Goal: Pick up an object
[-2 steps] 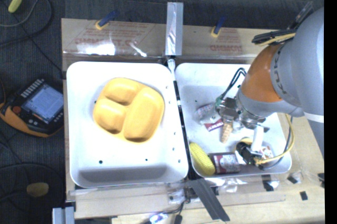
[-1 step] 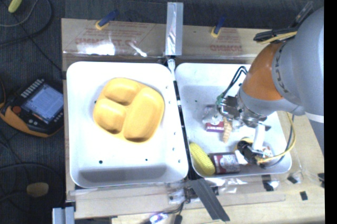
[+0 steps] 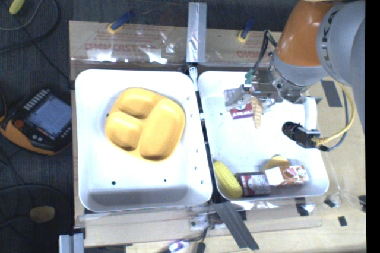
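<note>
Near edge, right white bin (image 3: 323,186): a yellow corn cob (image 3: 227,179) is lying at the front-left corner, just beside a dark rectangular packet (image 3: 255,184), a small orange-and-white carton (image 3: 288,175) and a yellow rounded piece (image 3: 276,161). Left white bin (image 3: 95,186): a big yellow lumpy cushion-shaped object (image 3: 145,123) is sitting mid-bin. Farther back, the two-finger gripper (image 3: 256,93) is hovering over the right bin's rear, over a tan cone-shaped item (image 3: 257,113) and a small maroon-and-white packet (image 3: 240,113). Jaws: cannot tell how far open, or whether anything is gripped.
</note>
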